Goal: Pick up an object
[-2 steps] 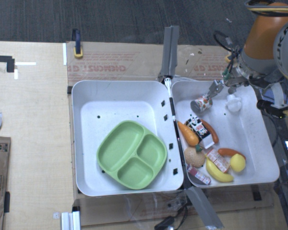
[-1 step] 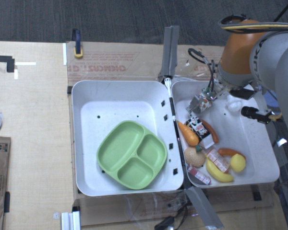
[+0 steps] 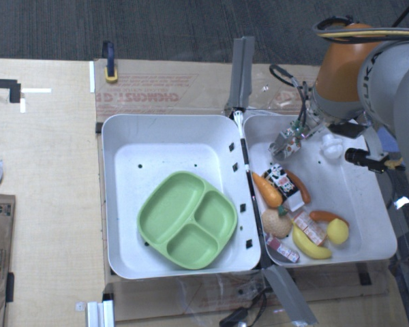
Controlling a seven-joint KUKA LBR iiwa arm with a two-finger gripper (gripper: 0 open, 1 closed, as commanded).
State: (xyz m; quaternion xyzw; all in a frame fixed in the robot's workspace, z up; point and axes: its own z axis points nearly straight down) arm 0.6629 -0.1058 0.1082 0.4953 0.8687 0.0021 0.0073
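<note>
Hovering my gripper (image 3: 287, 144) above the right bin (image 3: 358, 203), fingers apparently holding nothing; the carrot (image 3: 267, 189) lies near the divider, looking light, stiff, slick — I'd pinch its thick middle.

Two bins sit side by side on the bench (image 3: 48, 182) — the left bin (image 3: 116, 182) holds a divided plate (image 3: 187, 220) toward its near side. In the right bin (image 3: 368, 203) the objects cluster at the near left: a carrot (image 3: 267, 189) against the left wall, a small carton (image 3: 283, 180) just right of it, a round fruit (image 3: 276, 223) nearer, then a banana (image 3: 310, 245) and a lemon (image 3: 338, 231) to its right. The gripper (image 3: 286, 143) hangs over that bin's far left — behind the carton.
</note>
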